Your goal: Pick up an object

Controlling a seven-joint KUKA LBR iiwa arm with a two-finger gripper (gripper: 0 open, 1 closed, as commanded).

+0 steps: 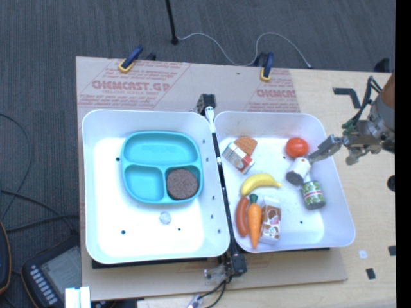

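- Reaching in from the right edge of the surface (359, 262), the grey arm carries its hand (331, 145) over the right rim of the right bin (340, 226), near that bin's far right corner.
- Whether the hand is spread or closed I cannot tell; nothing is visibly between its tips.
- Candidate objects all lie in the right bin: a red tomato (296, 147) just beside the hand, a small white-and-grey piece (298, 171) below it, and a green can (313, 194) toward the right wall.
- Further in sit a banana (260, 183), a carrot (254, 220), a red pepper (241, 215), a small carton (271, 222) and a boxed snack (239, 153).
- The left bin (103, 236) holds a blue divided tray (154, 172) with a brown round patty (182, 183) in one compartment.
- Progress, as I judge it: only the approach is underway. Descending, closing on one object and lifting it clear all remain; the tomato looks the nearest target.
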